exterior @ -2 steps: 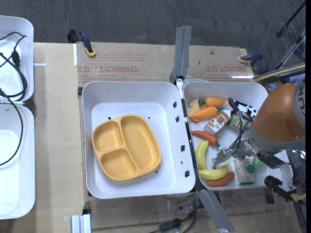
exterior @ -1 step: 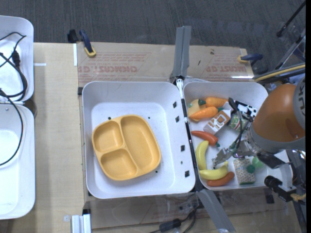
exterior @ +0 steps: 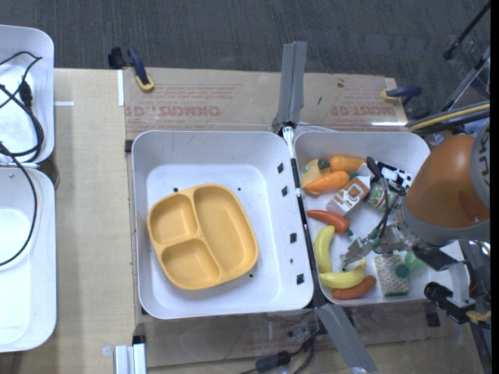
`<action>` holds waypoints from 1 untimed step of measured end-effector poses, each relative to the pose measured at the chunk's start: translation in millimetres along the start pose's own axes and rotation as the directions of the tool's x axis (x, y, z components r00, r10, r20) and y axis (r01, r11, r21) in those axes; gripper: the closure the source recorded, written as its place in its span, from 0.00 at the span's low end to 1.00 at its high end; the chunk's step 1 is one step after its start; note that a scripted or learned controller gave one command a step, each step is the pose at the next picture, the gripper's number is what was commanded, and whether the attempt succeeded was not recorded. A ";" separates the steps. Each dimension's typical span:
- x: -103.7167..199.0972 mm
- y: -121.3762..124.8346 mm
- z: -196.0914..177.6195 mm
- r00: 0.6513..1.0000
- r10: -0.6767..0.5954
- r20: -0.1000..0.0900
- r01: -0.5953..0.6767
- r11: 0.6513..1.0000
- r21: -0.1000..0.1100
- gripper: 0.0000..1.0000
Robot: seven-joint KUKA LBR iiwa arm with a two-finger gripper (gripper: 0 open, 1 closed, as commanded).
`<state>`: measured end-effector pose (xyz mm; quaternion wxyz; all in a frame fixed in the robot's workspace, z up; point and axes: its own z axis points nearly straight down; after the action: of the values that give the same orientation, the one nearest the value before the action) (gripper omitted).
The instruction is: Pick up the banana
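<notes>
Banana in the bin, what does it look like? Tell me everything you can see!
The banana is bright yellow and smooth, looking like a plastic toy. It is bent into an L shape: one part runs up along the left wall of the right bin, the other curves along the bottom toward the right. It lies flat on the bin floor. A red-orange sausage-shaped toy lies against its lower edge. The pincer hovers close above its curved end, without the banana between its fingers.
</notes>
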<state>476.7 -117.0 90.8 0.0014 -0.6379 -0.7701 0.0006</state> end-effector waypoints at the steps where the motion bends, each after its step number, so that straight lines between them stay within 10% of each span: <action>1: 0.0 0.0 0.0 1.000 0.000 0.000 0.000 1.000 0.000 0.00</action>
<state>476.7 -117.0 90.8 0.0014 -0.6379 -0.7701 0.0006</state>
